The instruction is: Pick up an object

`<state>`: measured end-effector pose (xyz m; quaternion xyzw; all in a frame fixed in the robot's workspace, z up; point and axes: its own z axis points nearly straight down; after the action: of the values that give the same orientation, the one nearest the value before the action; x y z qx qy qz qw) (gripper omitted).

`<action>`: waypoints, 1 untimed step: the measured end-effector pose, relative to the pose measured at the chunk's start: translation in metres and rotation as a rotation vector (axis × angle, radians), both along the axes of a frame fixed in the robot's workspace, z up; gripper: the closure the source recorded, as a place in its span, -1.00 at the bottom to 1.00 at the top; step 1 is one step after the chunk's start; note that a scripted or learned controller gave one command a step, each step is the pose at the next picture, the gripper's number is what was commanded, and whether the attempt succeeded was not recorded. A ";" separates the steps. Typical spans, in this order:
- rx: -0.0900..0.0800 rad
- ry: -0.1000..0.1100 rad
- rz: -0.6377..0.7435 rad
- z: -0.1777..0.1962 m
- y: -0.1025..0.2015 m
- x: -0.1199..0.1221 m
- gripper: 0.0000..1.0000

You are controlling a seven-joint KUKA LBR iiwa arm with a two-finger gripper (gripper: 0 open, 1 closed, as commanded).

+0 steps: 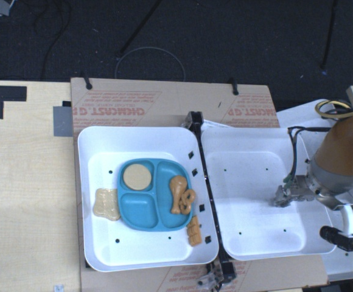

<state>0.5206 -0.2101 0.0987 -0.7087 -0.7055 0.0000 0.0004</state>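
The gripper [284, 194] hangs low over the right bin [255, 236], well away from the blue tray [141, 215] in the left bin [103, 148]; its opening cannot be told. The tray holds a round cracker [136, 176] and a pretzel [181, 194], likely sorted targets.

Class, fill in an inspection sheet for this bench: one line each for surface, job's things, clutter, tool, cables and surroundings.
Surface: left bin and right bin side by side on cardboard.
Job's things: blue divided plate in the left bin, bearing a round cracker and pretzel pieces; pale biscuit beside its left edge; small brown piece off its lower right corner.
Clutter: nothing seen.
Tool: tool over the right bin's right side; finger state unclear.
Cables: black cable by the arm; loops on the dark floor behind.
Surroundings: wooden benchtop at left.
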 end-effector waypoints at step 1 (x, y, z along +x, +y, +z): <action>-0.001 -0.002 0.004 0.060 0.001 -0.006 1.00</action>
<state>0.5142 -0.2091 0.1589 -0.7074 -0.7069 -0.0004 -0.0007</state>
